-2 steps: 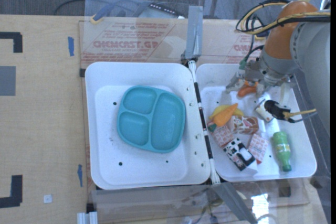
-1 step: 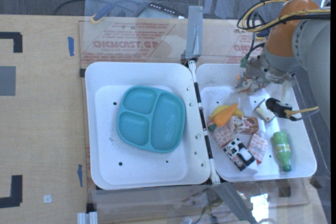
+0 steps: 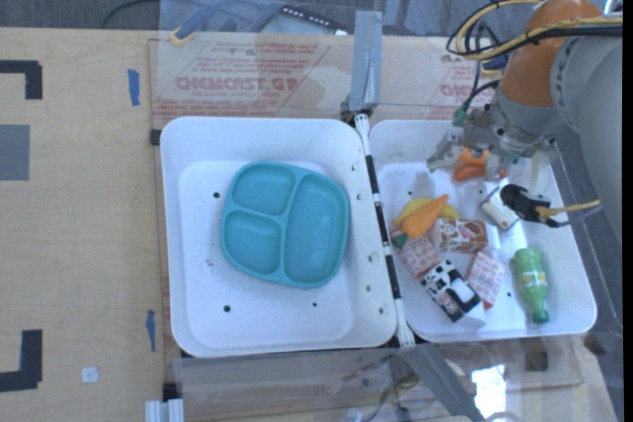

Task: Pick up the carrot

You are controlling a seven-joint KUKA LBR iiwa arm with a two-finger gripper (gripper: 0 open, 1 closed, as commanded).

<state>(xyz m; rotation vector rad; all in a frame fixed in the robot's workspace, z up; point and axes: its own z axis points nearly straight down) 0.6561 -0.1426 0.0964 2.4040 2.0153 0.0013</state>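
1. Sitting in the left bin [image 3: 188, 212]: a teal divided plate [image 3: 286, 224], well apart from the work.
2. Lying in the right bin [image 3: 569, 311]: the carrot [image 3: 425, 215], orange, long axis running lower-left to upper-right, among packets [image 3: 450, 252] and beside a green bottle [image 3: 531, 284].
3. Hovering up and to the right of the carrot: the pincer [image 3: 465, 158], apparently pinching a small orange piece [image 3: 469, 169], not the carrot.
4. Needing, by judgement, a move down-left across the carrot's axis.
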